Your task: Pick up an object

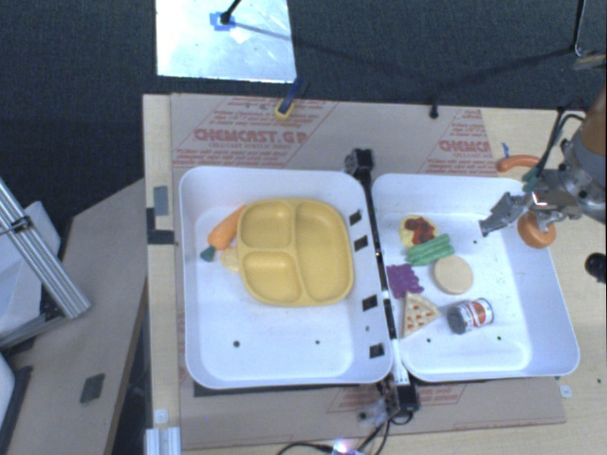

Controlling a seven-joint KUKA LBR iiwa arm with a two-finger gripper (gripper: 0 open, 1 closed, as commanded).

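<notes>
Grey claw [500,218] hangs over the right bin [541,349]; we can't tell its grip, and the can [470,316] lies below.

Grey arm [574,183], orange-banded wrist

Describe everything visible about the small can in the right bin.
The can is a small cylinder lying on its side on the floor of the right bin, toward the near edge. It has a red and white label and a grey, metal-looking end facing left. Its left end lies close to the pizza slice, though contact is unclear; the round tan biscuit sits just behind it. The gripper is well away from it.
</notes>
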